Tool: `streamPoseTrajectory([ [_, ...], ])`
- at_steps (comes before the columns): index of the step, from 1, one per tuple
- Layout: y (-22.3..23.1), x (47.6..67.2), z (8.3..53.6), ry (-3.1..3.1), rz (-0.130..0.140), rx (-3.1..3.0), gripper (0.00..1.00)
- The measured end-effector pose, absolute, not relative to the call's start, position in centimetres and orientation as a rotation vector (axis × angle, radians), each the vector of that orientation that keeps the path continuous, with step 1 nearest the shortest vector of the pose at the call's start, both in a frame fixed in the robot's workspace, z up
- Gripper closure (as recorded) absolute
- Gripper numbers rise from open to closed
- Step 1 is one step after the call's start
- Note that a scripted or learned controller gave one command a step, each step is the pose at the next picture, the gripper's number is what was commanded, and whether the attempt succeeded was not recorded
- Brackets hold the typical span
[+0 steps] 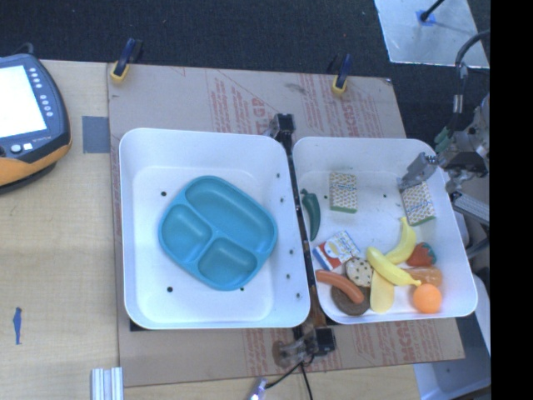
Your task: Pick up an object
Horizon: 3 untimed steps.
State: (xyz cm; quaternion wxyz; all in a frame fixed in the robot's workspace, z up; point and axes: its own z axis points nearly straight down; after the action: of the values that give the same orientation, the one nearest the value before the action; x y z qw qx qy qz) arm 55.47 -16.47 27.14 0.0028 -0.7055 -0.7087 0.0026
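Nothing lifted yet. Near corner of right bin (466, 302): orange (427, 298), bananas (390, 265), sausage (340, 287) lying loose. Farther back, gripper (416, 173) by sponge (418, 202) at far edge; jaw state cannot be told. Grasp remains.

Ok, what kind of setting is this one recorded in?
Most likely a robotics lab test bench: two white bins clamped on cardboard, toy food such as a banana beside a blue divided plate, and a control pendant at the edge.

Bright, even light; slightly soft focus.
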Motion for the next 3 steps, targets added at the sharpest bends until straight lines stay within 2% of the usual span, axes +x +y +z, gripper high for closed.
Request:
streamPoseTrajectory([
  [1,-21.2,56.0,16.7,-2.223,0.011,-2.211,0.00],
  [2,-21.2,60.6,8.9,-2.224,0.008,-2.211,0.00],
  [3,-16.1,53.0,8.9,-2.223,0.008,-2.210,0.00],
])
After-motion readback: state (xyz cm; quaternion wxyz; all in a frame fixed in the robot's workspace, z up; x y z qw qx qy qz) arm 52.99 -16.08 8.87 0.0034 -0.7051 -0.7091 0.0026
